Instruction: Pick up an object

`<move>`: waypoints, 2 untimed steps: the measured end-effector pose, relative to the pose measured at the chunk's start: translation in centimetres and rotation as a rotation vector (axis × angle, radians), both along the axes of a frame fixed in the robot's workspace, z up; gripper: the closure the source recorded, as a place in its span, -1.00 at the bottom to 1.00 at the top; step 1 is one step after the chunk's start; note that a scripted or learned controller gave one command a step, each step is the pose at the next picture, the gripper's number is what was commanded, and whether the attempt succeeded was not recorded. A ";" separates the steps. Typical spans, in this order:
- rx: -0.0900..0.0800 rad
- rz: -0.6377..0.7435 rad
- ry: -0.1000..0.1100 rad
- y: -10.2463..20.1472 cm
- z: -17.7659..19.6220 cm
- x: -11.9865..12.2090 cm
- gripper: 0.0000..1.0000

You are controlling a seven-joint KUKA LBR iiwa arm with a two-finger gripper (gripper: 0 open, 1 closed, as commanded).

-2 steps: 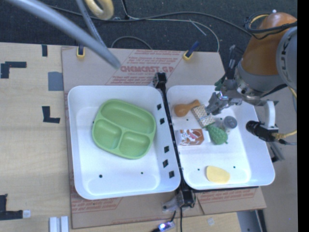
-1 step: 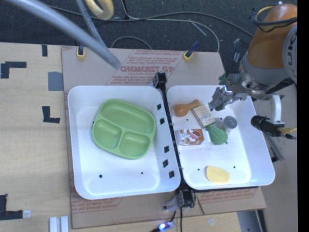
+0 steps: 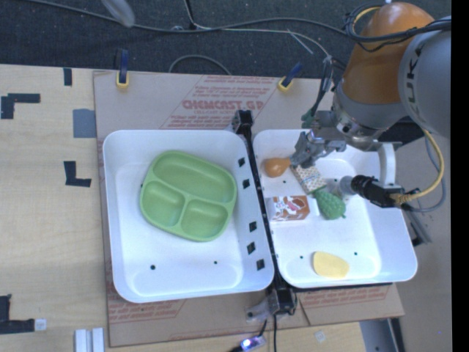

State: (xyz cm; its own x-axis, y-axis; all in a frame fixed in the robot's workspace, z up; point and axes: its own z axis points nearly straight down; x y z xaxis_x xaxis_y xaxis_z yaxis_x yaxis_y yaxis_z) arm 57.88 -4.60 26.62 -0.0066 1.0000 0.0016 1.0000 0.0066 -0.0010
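My gripper point(image 3: 308, 160) hangs over the upper left part of the right bin point(image 3: 381, 259), fingers pointing down. Just under it lies a small speckled, light-coloured item point(image 3: 310, 177). An orange rounded object point(image 3: 275, 167) rests to the gripper's left, near the bin's divider side. A green broccoli-like toy point(image 3: 330, 204) lies below and to the right of the gripper. A red and white flat packet point(image 3: 290, 207) sits beside it. A yellow oval piece point(image 3: 330, 264) lies near the bin's front edge. Whether anything is between the fingers is unclear.
The left bin point(image 3: 124, 270) holds a green divided plate point(image 3: 189, 194). A black divider strip point(image 3: 253, 196) separates the two bins. Cables and a black fitting point(image 3: 370, 189) trail from the wrist over the right bin. Clamps point(image 3: 122, 70) hold the cardboard at the back.
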 end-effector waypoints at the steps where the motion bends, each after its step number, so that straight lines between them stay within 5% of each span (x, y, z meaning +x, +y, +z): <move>1: 0.000 0.000 0.001 5.9 -0.8 0.9 1.00; 2: -0.001 0.000 0.001 11.8 -1.7 1.3 1.00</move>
